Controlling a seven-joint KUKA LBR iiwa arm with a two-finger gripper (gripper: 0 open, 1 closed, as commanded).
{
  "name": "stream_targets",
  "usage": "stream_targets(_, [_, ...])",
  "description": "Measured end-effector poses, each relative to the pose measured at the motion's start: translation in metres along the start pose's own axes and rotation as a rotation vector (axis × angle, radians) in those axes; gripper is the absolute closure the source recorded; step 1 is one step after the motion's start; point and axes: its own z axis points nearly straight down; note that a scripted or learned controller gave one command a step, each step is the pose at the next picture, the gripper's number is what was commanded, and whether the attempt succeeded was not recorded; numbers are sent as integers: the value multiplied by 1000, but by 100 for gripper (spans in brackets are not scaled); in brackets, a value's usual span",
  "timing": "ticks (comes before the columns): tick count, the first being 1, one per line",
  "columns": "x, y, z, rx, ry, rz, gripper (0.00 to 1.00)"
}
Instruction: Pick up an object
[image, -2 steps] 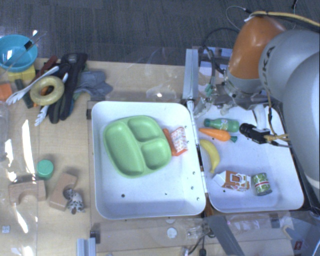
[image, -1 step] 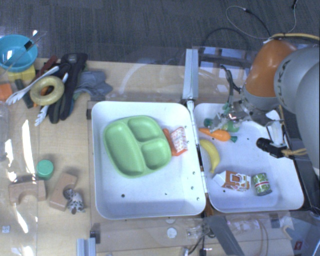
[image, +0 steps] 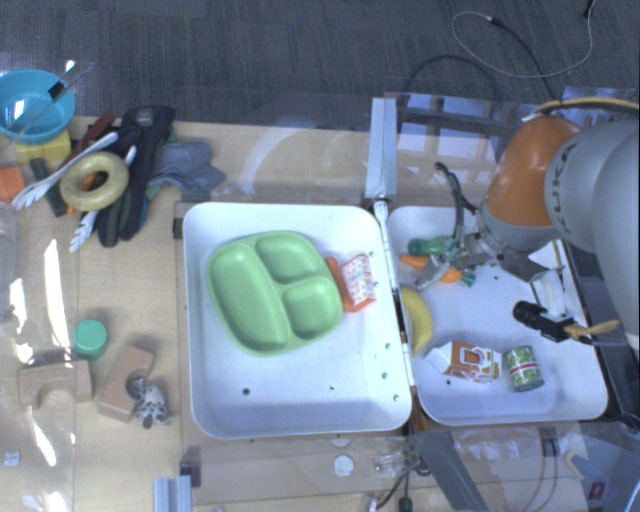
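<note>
The gripper (image: 447, 262) is low in the right bin (image: 590, 400), near its 10 o'clock corner, beside an orange carrot (image: 413, 262); I cannot tell how open it is.

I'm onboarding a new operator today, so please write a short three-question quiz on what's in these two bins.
1. True or false: the green divided plate lies in the right bin.
2. Which item lies along the right bin's left wall? A) small can B) banana C) small carton
3. Fill in: the gripper hovers over the ____ bin.

Key: 1 false, it lies in the left bin; 2 B; 3 right.
</note>
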Motion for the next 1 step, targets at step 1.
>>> stream_targets(1, [1,3,-13,-9,-2,-3,100])
